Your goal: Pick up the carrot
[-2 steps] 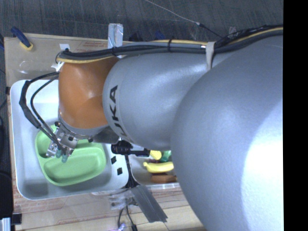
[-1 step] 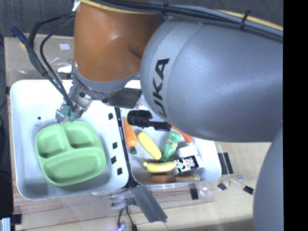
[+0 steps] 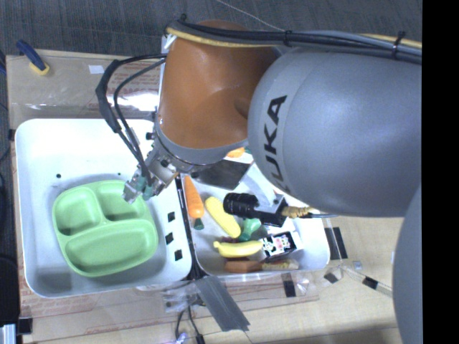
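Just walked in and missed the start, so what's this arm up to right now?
The grey KUKA arm reaches in over two shallow white bins. Its gripper hangs over the left bin, at the edge of the green divided plastic tray. The orange carrot lies in the right bin by the divider, beside yellow banana-shaped toys, not yet picked up.

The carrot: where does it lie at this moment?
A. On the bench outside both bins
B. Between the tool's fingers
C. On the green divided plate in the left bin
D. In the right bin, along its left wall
D: the carrot lies in the right bin against its left wall, next to a yellow banana, while the tool is over the green plate in the left bin.
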Controlling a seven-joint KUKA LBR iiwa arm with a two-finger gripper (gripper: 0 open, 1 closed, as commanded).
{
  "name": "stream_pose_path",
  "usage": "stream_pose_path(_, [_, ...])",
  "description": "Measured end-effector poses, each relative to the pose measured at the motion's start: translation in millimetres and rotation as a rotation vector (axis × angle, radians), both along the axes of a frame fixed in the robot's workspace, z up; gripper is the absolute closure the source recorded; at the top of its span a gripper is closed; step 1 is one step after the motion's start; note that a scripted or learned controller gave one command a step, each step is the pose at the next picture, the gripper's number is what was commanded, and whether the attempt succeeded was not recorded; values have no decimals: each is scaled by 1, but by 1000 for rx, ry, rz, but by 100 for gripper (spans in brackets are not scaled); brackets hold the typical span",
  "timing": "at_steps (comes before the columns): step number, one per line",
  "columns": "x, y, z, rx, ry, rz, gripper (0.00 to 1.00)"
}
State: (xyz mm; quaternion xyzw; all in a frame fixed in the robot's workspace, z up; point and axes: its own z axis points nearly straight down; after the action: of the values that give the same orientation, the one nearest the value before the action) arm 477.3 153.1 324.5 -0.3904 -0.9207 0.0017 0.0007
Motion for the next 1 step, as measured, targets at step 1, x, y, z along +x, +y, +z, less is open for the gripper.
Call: stream_pose_path(1, [-1,-38,-16,1,-2,-142,100])
